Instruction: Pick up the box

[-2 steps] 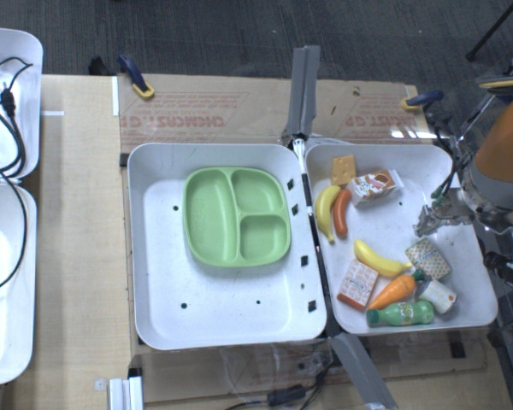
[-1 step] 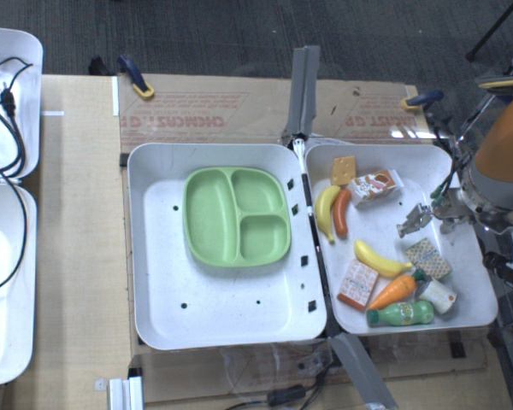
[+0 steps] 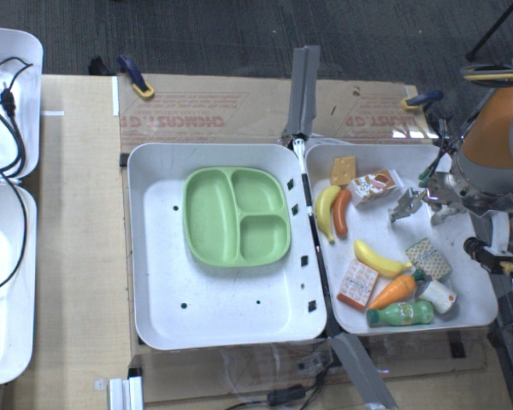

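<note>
Over the right bin (image 3: 402, 156), toward its right side, hovering with the gripper (image 3: 426, 207) above bare white floor, reaching in from the right. Spreading the two fingers (image 3: 406, 205) wide apart and clasping nothing between them. Just left of the gripper, lying tilted toward the far wall and clear of the fingers: a red-and-white box (image 3: 374, 186), sitting beside an orange wedge (image 3: 344, 170). Nearer the front, lying flat by the bin's left wall: a pink box (image 3: 357, 284), touching a carrot (image 3: 393, 290) on its right. Sharing the same bin: a banana (image 3: 325, 212) and a sausage (image 3: 341, 213) side by side at the left wall, a second banana (image 3: 380, 259) in the middle, a patterned packet (image 3: 429, 259), a white cup (image 3: 436, 295) and a green bottle (image 3: 400, 314) along the front. Resting in the left bin (image 3: 231, 301), well apart from the gripper: a green divided plate (image 3: 237, 216).
</note>
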{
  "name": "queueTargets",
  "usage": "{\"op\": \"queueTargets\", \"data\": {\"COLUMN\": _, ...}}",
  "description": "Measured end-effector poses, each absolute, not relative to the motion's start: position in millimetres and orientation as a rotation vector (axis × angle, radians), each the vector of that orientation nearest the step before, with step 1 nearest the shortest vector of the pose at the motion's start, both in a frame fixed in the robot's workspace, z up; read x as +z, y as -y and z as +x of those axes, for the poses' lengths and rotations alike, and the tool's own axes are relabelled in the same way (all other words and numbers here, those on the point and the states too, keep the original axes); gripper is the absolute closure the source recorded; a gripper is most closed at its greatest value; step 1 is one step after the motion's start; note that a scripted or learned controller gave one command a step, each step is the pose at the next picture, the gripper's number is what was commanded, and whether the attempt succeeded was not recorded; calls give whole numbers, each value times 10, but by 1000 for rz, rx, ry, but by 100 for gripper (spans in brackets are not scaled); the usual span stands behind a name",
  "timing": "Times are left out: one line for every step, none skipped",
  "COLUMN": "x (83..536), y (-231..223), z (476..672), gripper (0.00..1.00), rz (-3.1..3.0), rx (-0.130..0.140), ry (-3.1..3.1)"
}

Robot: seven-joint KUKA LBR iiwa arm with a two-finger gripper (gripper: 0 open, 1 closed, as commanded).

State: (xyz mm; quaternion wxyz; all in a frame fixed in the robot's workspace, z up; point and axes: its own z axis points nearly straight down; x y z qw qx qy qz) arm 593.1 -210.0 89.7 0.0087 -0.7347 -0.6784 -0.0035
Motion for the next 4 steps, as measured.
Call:
{"op": "queueTargets", "data": {"x": 882, "y": 2047, "z": 6338, "gripper": 0, "rz": -2321, "rx": 17, "ry": 2082}}
{"op": "queueTargets", "data": {"x": 911, "y": 2106, "z": 6095, "gripper": 0, "rz": -2187, "rx": -9, "ry": 2247}}
{"op": "queueTargets", "data": {"x": 895, "y": 2111, "z": 5464, "gripper": 0, "rz": -2133, "rx": -2, "ry": 2295}}
{"op": "queueTargets", "data": {"x": 897, "y": 2133, "z": 5594, "gripper": 0, "rz": -2150, "rx": -9, "ry": 2269}}
